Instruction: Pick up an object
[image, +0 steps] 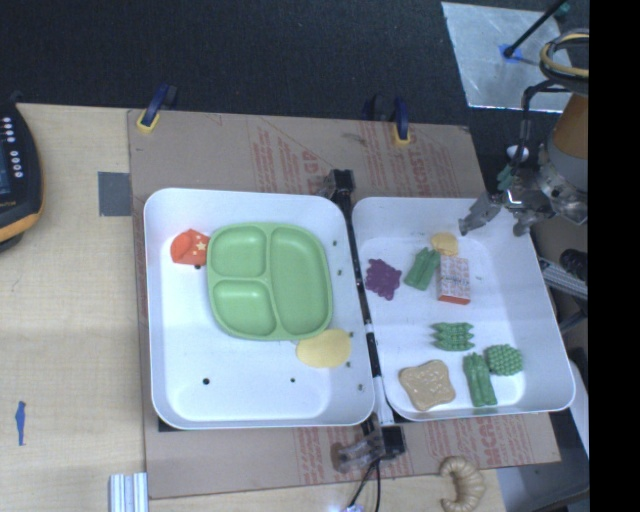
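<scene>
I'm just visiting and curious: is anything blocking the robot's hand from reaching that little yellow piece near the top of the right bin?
Nothing visible does. The hand hangs over the right bin's upper right part, and bare white floor lies between it and the yellow piece. The carton and green piece sit beyond it.

From my feed, the wooden worktop (70, 330) has a sheet of brown cardboard (300, 150) laid under both bins, pinned at the far edge by a yellow-tipped clamp (155, 106) and a blue one (400, 120). There's a black and orange pendant (15, 175) at the left edge, a grey tape patch (114, 193) beside the cardboard, and a curly tan thing (463, 483) down front that I can't identify.
</scene>
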